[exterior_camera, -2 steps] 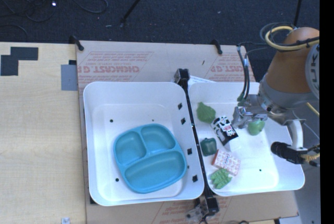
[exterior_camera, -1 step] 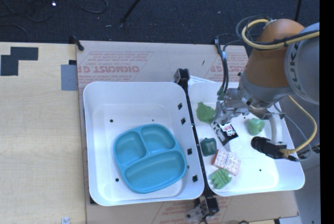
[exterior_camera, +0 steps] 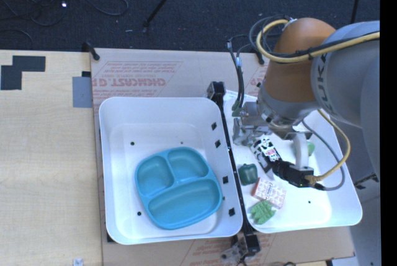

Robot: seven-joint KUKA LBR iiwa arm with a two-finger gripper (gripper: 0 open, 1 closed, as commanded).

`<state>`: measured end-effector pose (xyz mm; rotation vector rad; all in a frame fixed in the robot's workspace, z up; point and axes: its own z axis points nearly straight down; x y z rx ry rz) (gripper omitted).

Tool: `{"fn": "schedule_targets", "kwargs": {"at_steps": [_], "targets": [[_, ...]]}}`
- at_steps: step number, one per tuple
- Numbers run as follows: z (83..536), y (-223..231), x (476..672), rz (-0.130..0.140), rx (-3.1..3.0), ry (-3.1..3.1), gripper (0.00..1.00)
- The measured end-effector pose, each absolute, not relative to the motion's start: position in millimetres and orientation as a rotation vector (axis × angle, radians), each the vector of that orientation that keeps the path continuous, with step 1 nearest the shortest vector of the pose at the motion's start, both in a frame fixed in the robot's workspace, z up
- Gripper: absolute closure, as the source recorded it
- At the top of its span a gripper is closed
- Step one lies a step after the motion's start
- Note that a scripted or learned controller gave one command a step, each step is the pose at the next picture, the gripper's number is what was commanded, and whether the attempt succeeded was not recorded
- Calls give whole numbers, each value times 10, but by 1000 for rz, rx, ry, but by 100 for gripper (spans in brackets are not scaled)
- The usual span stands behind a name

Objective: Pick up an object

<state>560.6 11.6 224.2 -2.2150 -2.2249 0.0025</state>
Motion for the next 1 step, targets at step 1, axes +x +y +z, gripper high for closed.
{"fn": "schedule_targets", "kwargs": {"at_steps": [1], "targets": [[2232,710,5786,1,-2214,-2225,100]]}}
